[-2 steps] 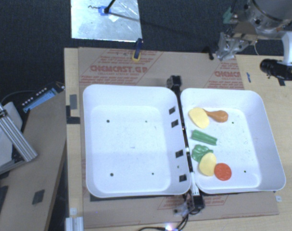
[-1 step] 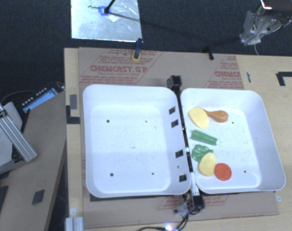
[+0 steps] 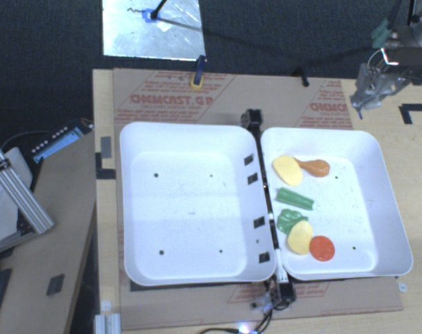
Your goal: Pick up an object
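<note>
The right bin (image 3: 377, 186) holds several toy foods near its left side. A pale yellow piece (image 3: 287, 170) lies beside an orange-brown drumstick (image 3: 315, 166). Below them sit a green bean pod (image 3: 295, 199), a darker green piece (image 3: 287, 218), a yellow oval (image 3: 300, 237) and a red disc (image 3: 322, 248). My gripper (image 3: 361, 103) hangs at the upper right, beyond the right bin's far corner and well away from the foods. Nothing shows between its fingers.
The left bin (image 3: 190, 200) lies beside the right one, with black clips (image 3: 256, 179) along the shared wall. A silver sheet (image 3: 153, 18) lies at the back. A metal frame (image 3: 16, 193) stands at the left edge.
</note>
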